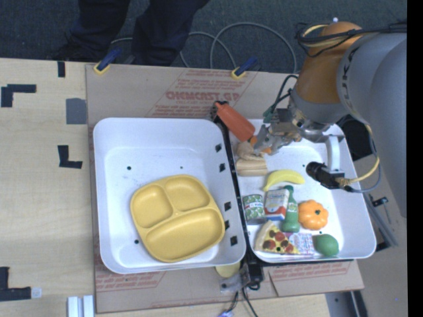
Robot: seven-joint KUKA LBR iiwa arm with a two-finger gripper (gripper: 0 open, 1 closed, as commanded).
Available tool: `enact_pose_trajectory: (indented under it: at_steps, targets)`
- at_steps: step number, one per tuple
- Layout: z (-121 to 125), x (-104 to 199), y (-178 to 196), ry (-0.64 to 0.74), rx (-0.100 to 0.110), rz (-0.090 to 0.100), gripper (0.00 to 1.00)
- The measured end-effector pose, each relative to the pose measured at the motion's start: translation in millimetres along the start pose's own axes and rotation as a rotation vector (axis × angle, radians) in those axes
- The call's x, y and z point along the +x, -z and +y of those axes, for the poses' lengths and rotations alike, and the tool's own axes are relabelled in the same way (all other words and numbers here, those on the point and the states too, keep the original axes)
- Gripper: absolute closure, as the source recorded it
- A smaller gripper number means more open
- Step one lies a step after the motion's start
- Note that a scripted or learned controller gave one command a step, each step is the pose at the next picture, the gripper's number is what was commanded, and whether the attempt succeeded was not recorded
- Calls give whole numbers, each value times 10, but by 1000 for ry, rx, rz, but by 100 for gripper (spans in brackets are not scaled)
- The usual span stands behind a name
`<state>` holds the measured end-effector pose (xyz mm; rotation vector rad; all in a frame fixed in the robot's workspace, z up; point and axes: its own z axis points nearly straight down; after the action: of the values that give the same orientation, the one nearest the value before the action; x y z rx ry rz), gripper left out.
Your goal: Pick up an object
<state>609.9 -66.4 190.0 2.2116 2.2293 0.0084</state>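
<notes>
My gripper [267, 139] hangs low over the far left corner of the right bin [353, 207]. It sits just right of an orange carrot-like toy [234, 120] that lies across the divider between the bins. A tan bread-like piece [248, 160] lies directly below and left of the gripper, touching or nearly touching it. A small orange bit shows at the gripper's tip, and I cannot tell what it belongs to. A yellow banana [285, 177] lies just in front of the gripper.
The right bin also holds a green can [253, 207], a green bottle [289, 210], an orange pumpkin [312, 214], a pizza slice [273, 238] and a green lime [326, 244]. A yellow divided plate [176, 216] lies in the left bin [112, 150]. A person's legs stand beyond the bench.
</notes>
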Motion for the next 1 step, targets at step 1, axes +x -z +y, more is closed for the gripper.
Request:
enact_pose_trajectory:
  at_steps: [1]
  targets:
    - [-9,-41,35,-5,7,-1,100]
